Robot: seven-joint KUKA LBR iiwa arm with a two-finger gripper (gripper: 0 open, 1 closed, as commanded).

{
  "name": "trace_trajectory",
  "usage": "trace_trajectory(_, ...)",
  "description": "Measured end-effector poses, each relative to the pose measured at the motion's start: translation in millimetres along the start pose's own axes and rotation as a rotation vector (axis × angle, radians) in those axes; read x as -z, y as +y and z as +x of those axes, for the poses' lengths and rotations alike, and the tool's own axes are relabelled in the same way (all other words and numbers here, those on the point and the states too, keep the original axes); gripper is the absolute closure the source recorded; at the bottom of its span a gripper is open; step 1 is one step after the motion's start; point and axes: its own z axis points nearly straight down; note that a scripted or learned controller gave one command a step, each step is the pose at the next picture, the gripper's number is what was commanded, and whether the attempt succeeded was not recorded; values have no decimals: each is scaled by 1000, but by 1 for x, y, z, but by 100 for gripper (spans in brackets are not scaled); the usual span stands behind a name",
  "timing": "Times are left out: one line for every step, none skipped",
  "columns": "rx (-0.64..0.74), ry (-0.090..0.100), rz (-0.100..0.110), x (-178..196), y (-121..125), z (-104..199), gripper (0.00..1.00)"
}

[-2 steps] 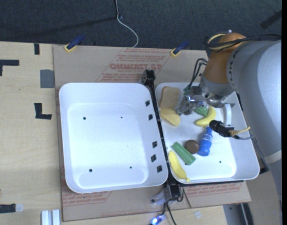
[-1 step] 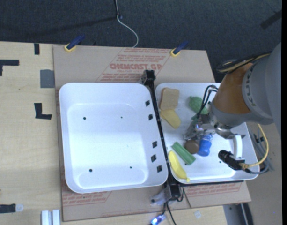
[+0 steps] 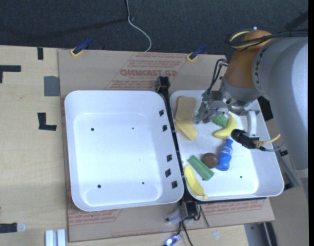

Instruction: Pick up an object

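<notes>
My gripper [image 3: 207, 113] hangs low over the back of the right bin [image 3: 249, 186], beside a tan sponge-like block [image 3: 185, 106] and a green object [image 3: 219, 120]. Its fingers point down among these things. A yellow banana [image 3: 226, 128] lies just right of it. A pale yellow piece [image 3: 187, 130] rests by the bin's left wall. Toward the front lie a blue bottle [image 3: 226, 155], a brown ball [image 3: 210, 160], a green block [image 3: 200, 167] and another yellow banana [image 3: 194, 180].
The left bin [image 3: 116, 188] stands beside the right one, with a black divider [image 3: 169, 137] between them. Both sit on a cardboard sheet [image 3: 141, 70]. A black cable [image 3: 251, 140] runs over the right bin's far side.
</notes>
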Motion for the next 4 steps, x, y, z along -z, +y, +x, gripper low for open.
trace_trajectory(-4, 1, 8, -3, -4, -2, 0)
trace_trajectory(-3, 2, 9, 7, -4, -1, 100)
trace_trajectory(-3, 1, 10, 7, -5, -1, 0)
trace_trajectory(-2, 2, 11, 16, -4, 0, 100)
